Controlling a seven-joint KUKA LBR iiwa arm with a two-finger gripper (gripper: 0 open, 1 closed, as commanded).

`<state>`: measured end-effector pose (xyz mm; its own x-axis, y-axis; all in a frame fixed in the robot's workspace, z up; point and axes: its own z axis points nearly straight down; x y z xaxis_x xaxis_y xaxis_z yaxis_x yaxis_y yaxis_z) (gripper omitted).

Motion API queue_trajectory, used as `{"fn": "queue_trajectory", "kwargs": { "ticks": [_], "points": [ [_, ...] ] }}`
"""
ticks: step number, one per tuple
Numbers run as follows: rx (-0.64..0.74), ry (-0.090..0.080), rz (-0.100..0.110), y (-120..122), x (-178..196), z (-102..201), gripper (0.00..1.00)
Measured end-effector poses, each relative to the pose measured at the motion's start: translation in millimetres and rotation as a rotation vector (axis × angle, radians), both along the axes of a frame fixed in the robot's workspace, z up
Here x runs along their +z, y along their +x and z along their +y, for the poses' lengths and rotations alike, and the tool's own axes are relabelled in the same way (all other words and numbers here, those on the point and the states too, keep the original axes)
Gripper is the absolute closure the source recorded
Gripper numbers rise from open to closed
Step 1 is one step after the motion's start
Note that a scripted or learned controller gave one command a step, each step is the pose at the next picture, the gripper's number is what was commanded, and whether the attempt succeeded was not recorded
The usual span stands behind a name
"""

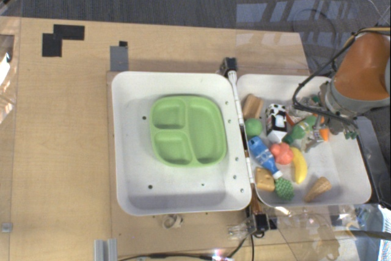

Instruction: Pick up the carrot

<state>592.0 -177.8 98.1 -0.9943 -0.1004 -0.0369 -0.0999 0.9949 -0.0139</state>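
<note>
The carrot (324, 131) shows as a small orange piece at the right of the right bin (351, 183), mostly hidden beneath the wrist. A green piece (300, 130) lies just left of it; whether this is the carrot's top is unclear. The gripper (316, 131) hangs low over this spot, under the arm's orange band (365, 67) and grey wrist. Cables and the wrist body cover the space around the carrot, so I cannot make out whether anything is held.
The right bin also holds a black-and-white toy (277, 116), a brown bread piece (252, 106), a green ball (253, 127), a blue bottle (261, 153), a red tomato (281, 151), a banana (299, 165), broccoli (283, 188) and a cone (317, 187). A green divided plate (186, 131) sits in the left bin (131, 150).
</note>
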Motion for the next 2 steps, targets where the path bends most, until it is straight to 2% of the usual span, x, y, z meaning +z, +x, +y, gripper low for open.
{"fn": "queue_trajectory", "kwargs": {
  "ticks": [1, 2],
  "points": [
    [0.128, 0.0, 0.001, -18.6, -0.3, -27.0, 0.0],
    [0.134, -0.004, -0.018, -12.3, 15.6, -25.7, 1.0]
  ]
}}
